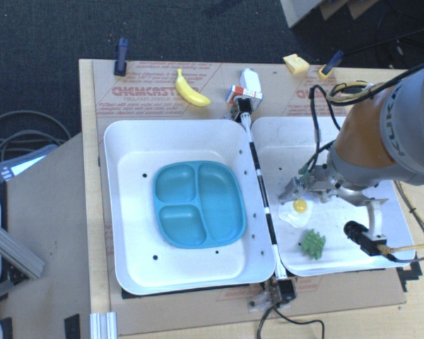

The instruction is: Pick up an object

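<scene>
We look down at a slant on a counter (162, 90) carrying two shallow white bins side by side.

Nearest to us in the right bin (339, 260) lies a small green toy (313, 244), leafy like a sprig of broccoli. Just beyond it, slightly to the left, sits a fried egg toy (297, 210), white with a yellow yolk. These two are the pickable things here, and they lie just beside each other without clearly touching.

The pincer (305, 187) hangs over the same bin, just beyond the egg, at the end of the grey arm (396, 133) that comes in from the right. So the egg lies directly on the near side of the pincer, almost beneath it, and the green toy lies nearer to us again and a little to the right. We judge the egg the closer target: a short move toward us and down would reach it. The egg is flat, so it may be hard to pinch. We cannot tell whether the pincer is spread or pressed together; nothing is seen between its tips.

In the left bin (127, 161) rests a blue divided plate (198, 203).

Farthest away, on the bare counter beyond the bins, lie a banana (191, 90) and a yellow block (295, 63).
</scene>
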